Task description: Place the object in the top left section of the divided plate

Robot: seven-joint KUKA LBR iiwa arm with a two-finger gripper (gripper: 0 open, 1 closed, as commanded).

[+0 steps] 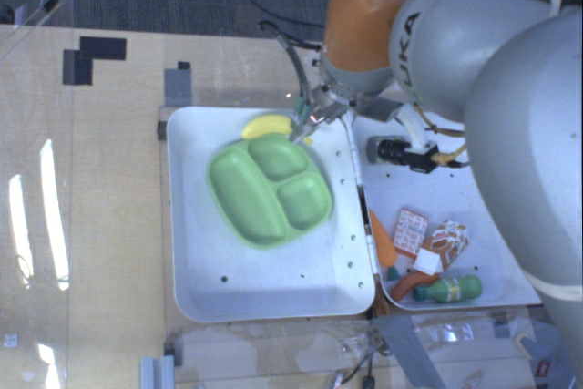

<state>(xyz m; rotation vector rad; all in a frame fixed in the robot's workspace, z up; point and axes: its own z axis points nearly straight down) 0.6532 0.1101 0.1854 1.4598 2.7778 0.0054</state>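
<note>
Green divided plate (271, 189) lying in the left bin (200, 287) nearest us, toy groceries (428, 260) in the right bin, beyond the plate our pincer (305, 125) touching a yellow banana (265, 127), grip we cannot tell.
</note>
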